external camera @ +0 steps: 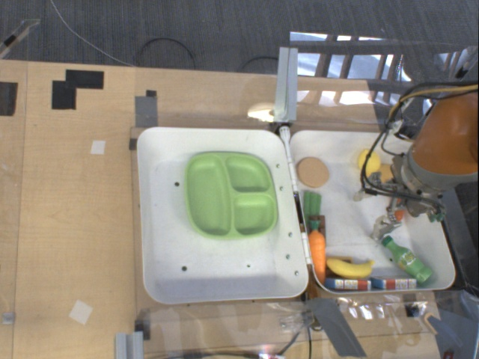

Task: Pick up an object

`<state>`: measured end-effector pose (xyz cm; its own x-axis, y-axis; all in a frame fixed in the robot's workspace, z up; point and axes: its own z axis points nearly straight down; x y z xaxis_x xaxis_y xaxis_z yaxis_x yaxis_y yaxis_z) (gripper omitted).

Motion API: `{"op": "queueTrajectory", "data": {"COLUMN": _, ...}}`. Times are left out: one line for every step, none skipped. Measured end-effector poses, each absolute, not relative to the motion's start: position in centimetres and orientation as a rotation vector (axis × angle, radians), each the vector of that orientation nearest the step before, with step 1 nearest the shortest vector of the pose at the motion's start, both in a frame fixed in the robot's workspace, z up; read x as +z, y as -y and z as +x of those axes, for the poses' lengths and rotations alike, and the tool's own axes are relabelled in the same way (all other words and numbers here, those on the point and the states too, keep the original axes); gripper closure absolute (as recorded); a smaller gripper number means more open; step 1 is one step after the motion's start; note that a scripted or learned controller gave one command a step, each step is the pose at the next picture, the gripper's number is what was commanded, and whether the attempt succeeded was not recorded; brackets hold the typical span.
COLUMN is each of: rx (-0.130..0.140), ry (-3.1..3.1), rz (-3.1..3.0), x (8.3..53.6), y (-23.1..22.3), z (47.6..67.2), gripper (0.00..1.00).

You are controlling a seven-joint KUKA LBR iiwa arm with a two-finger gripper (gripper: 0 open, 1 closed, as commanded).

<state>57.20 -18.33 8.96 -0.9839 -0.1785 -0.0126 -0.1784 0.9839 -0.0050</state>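
Sitting side by side on the wooden bench (pixel 67 223) are two shallow white plastic bins; the left bin (pixel 165 268) carries a green sectioned tray (pixel 230 194), rounded and smooth; the right bin (pixel 441 256) holds the clutter; the grey arm (pixel 441 137) with its orange band hangs over that bin's right half, gripper (pixel 389 224) low above the floor, just beside the green bottle (pixel 406 258); whether it is spread or closed, I cannot tell; the bottle lies flat, long axis diagonal, white cap toward the gripper, label unreadable; a banana (pixel 349 266) curves along the near wall; an orange carrot (pixel 318 250) lies lengthwise by the left wall; a round tan disc (pixel 313 173) sits up top.
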Motion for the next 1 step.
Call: {"op": "queueTrajectory", "data": {"rx": -0.005, "ry": -3.111, "rz": -0.296, "x": 9.08, "y": 13.83, "z": 54.5, "gripper": 0.0}}
